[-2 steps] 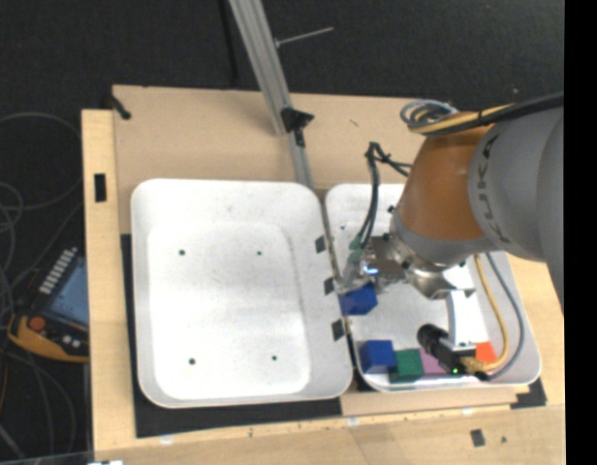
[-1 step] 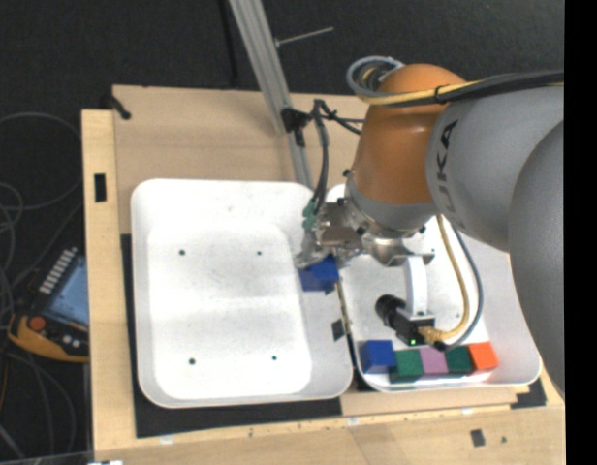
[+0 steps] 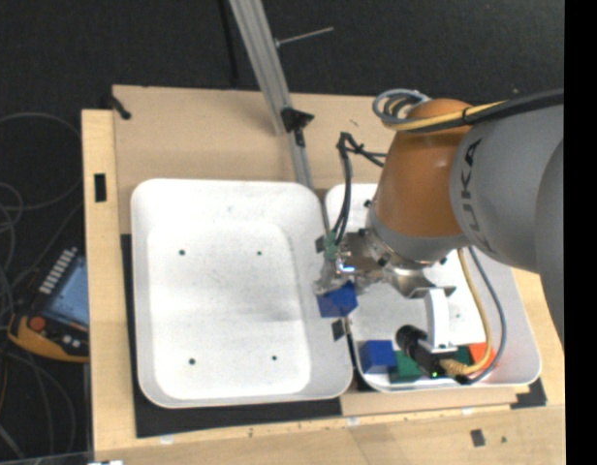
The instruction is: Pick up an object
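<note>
My gripper hangs over the seam between the two bins, at the left edge of the right bin. A small blue block sits between its fingers, lifted above the bin rim. The gripper is shut on it. A second blue block lies at the front of the right bin, with a green piece beside it and an orange piece further right. The arm's orange band and grey body hide most of the right bin's floor.
The left bin shows a bare white floor with a few dark dots. A slanted metal pole rises behind the bins. Cables and a handheld pendant lie off the bench to the left.
</note>
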You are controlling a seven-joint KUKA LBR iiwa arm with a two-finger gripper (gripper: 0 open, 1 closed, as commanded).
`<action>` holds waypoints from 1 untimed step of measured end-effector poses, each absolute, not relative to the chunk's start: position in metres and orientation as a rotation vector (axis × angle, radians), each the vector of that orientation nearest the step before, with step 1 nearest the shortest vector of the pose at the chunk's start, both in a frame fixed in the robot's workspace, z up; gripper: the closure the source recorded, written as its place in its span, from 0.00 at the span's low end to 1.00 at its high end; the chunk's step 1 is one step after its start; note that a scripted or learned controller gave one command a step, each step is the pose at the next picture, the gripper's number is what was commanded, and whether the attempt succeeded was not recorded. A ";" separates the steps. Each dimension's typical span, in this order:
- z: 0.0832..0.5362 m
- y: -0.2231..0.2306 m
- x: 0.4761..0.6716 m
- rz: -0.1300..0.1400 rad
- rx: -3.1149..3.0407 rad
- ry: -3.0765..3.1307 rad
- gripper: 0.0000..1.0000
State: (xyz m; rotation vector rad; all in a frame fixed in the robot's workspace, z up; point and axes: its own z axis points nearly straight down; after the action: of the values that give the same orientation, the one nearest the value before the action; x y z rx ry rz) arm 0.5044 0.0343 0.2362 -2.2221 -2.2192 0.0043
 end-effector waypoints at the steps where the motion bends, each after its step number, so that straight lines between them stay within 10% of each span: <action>1: 0.194 -0.033 0.504 0.009 -2.229 -2.213 1.00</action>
State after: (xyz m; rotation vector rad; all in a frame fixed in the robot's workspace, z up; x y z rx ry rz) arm 0.5043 -0.0328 0.1943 -2.2287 -2.2127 0.0093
